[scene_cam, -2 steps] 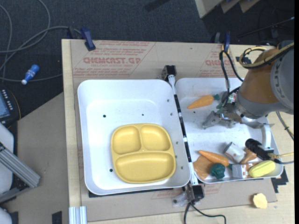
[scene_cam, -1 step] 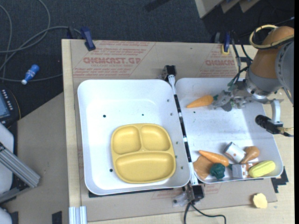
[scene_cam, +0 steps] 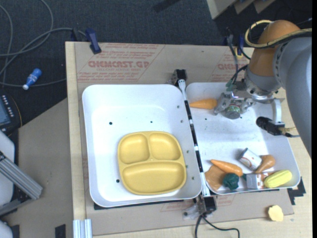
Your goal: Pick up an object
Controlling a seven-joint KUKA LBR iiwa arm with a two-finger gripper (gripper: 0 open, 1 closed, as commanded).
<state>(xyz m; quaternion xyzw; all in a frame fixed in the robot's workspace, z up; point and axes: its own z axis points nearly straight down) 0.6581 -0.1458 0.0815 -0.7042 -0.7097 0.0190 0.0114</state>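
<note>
Camera view looks down on 2 white bins side by side on a brown worktop (scene_cam: pixel 148 58). The grey arm (scene_cam: pixel 292 48) comes in from the right, with an orange band (scene_cam: pixel 275 33) above its wrist. Its pincer (scene_cam: pixel 232 108) hangs low over the top part of the right bin (scene_cam: pixel 285 148). I cannot tell if it is holding anything.

An orange carrot piece (scene_cam: pixel 203 103) lies just left of the pincer, near the wall between the bins. More things lie well apart from the pincer, at the near end of the same bin: a long carrot (scene_cam: pixel 225 166), a green piece (scene_cam: pixel 231 181), a small white and red box (scene_cam: pixel 249 158), a yellow corn cob (scene_cam: pixel 277 178), and a brown piece (scene_cam: pixel 213 178) under the carrot.

The left bin (scene_cam: pixel 99 128) holds a yellow plate (scene_cam: pixel 151 162) with 3 parts.

A yellow lump (scene_cam: pixel 275 212) sits on the worktop outside the bins. A small blue and white bottle (scene_cam: pixel 32 78) lies on the dark floor (scene_cam: pixel 124 9) to the left, near some grey cables (scene_cam: pixel 29 14).

The pincer's tip is blurry and hard to make out. The arm is cut off at the right edge.
</note>
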